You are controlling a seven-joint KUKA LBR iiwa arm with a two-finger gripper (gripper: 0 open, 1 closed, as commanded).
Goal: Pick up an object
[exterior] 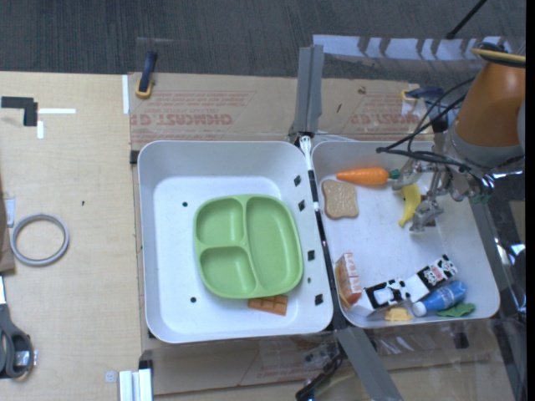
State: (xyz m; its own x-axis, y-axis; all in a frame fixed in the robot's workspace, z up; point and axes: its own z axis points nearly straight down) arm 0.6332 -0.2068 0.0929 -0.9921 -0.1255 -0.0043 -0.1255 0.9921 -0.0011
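Observation:
My gripper (425, 214) hangs low over the back right part of the right bin (483, 249), below the orange band of the arm (491, 98). A small yellow banana (408, 205) lies right beside it on its left, touching or nearly touching it. An orange carrot (364, 175) and a slice of bread (340, 199) lie further left along the bin's back. Nothing shows held in the gripper.
At the right bin's front lie an orange-and-white packet (347, 279), a black-and-white cow-patterned item (411, 287), a blue bottle (440, 297), a green piece (459, 310) and a small yellow piece (399, 313). The left bin (159, 224) holds a green divided plate (248, 245) and a brown waffle (269, 305).

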